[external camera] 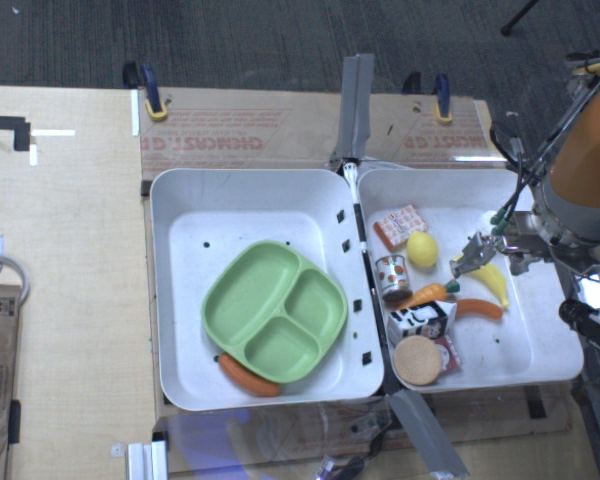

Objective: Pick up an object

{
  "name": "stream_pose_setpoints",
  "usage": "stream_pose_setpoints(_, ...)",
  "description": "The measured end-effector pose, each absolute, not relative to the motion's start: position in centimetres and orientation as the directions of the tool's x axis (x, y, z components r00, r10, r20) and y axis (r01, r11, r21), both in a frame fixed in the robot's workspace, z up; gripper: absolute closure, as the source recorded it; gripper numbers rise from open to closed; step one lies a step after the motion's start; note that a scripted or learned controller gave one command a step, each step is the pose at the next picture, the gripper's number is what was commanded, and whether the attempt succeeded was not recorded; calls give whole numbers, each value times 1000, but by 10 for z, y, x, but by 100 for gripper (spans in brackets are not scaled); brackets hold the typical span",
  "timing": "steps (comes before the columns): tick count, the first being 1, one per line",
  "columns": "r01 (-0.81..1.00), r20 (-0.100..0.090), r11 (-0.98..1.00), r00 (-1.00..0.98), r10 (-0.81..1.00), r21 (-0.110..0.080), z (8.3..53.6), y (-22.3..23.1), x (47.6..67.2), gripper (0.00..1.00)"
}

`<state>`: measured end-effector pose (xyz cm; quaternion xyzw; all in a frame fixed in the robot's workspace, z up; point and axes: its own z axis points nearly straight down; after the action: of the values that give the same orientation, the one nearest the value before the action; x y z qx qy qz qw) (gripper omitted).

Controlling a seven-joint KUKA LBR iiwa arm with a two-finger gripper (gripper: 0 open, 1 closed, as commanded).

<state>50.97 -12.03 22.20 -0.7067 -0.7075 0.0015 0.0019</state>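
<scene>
Camera view, gripper (477, 257): hangs over the right bin (540, 368), just beside a banana (493, 282); cannot tell its state.
Right bin: lemon (422, 249), can (391, 275), carrot (427, 294), red box (398, 224) crowd its left half; bare floor along the right wall.
Left bin (180, 268): green divided plate (275, 311) over an orange sausage (248, 376); bare floor at the far wall.
</scene>
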Motion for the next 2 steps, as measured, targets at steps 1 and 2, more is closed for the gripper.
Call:
stream_pose_setpoints(1, 953, -1, -304, 304, 953, -4, 174, -164, 533, 0)
stream_pose_setpoints(2, 952, 2, -307, 307, 952, -2, 92, -198, 538, 0)
